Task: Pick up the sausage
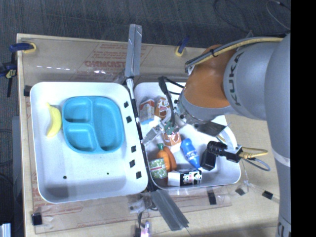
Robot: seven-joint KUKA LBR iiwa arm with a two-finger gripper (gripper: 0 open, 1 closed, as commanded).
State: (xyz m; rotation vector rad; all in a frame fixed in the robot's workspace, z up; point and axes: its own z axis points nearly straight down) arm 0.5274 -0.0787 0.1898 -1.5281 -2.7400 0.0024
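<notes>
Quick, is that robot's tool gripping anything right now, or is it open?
Tool: down among the items in the right bin; cannot be told whether it grips anything.

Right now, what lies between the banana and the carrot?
Camera view: the blue divided tray, then the divider where the two bins meet, lie between banana and carrot.

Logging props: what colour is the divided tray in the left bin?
Light blue; the divided tray shows plainly in the camera view.

The arm bears dark letters down its grey casing that read "KUKA". The bench carries red printing behind the bins, perhaps beginning "CHAMCAST", too faint to be sure. Labels on the bin's packets are unreadable.
</notes>
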